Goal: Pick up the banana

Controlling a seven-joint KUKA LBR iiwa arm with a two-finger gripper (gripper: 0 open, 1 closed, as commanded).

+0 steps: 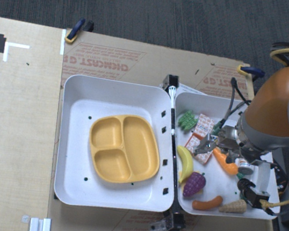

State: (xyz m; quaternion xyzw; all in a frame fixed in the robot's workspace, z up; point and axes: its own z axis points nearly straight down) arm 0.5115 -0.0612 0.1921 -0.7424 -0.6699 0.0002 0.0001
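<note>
1. Worktop point(13, 118) – bare wood on the left, cardboard sheet under both bins, prob. to protect the surface.
2. Left bin point(69, 144) – holds a yellow divided plate point(124, 148), sitting roughly centred; likely the drop-off spot for picked items.
3. Banana point(185, 163) – in the right bin point(251, 211), lying against its left wall, long axis running near-to-far. A purple grape bunch point(194, 184) touches its near end, so approach from the far side looks easier imo.
4. Other stuff in the right bin: green item point(187, 120) & a red-white carton point(203, 127) at the far side, orange carrot point(225, 162) mid-bin, sausage point(206, 203) & cone point(233, 207) near the front edge – clutter, prob. there as distractors.
5. Claw point(206, 147) – low over the bin, just right of the banana, tips over the carton area. Fingers look slightly parted w/ nothing clearly between them; banana not held.
6. Arm point(276, 108) comes in from the right, grey w/ orange band.
</note>
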